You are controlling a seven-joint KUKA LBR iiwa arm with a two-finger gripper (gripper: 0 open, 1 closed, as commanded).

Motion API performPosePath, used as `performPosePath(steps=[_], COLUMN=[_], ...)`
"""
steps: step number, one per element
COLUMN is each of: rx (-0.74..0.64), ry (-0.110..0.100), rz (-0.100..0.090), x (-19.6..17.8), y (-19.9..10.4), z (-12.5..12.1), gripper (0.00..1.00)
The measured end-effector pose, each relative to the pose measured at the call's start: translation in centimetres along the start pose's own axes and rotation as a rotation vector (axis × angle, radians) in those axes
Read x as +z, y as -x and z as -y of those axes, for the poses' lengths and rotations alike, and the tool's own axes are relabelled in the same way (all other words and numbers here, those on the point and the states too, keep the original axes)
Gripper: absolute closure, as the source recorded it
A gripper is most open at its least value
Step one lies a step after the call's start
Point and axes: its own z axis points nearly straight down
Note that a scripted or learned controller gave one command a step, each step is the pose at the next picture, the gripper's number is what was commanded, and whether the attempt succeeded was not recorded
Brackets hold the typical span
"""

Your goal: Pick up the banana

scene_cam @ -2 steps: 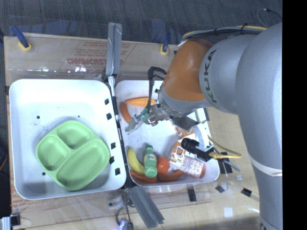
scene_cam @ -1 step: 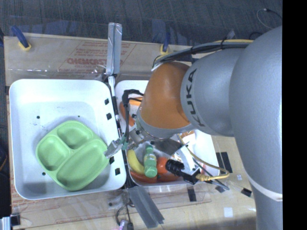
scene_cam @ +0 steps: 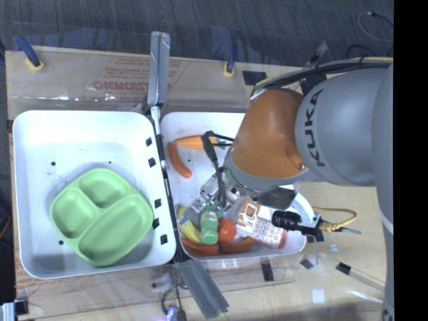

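- The hand [scene_cam: 208, 204] hangs low over the right bin [scene_cam: 190, 122], down among the clutter at that bin's near end, with the grey arm [scene_cam: 341, 129] and its orange band [scene_cam: 267, 136] looming above and behind it.
- Whether the hand is spread or pressed together cannot be told: its metal parts blur into the things around it.
- The banana [scene_cam: 190, 231] lies just below and a little to the left of the hand, a small yellow patch pressed against the bin's left wall. Most of it is hidden by its neighbours.
- Just beside the hand, on its lower right, stands a green bottle [scene_cam: 209, 227], with a red tomato-like thing [scene_cam: 227, 231] beyond it and a printed carton [scene_cam: 259, 223] further right.
- Above and left of the hand lie an orange sausage [scene_cam: 178, 160] and a carrot [scene_cam: 195, 141], apart from the pile.
- Well to the hand's left, in the left bin [scene_cam: 40, 129], sits a green divided plate [scene_cam: 101, 216].
- As to progress: the banana rests in the bin, nothing yellow is seen in the hand, so I judge the pick not yet made.
- What is left, as I judge it: close on the banana and lift it clear. The crowding round it looks likely to get in the way.
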Motion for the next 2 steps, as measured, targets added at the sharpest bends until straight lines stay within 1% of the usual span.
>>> performPosePath(steps=[1, 2], rx=[-0.026, 0.310], ry=[0.001, 0.003], rz=[0.001, 0.004], x=[0.0, -0.1], y=[-4.0, -0.2], z=[-3.8, -0.2], gripper=[0.00, 0.00])
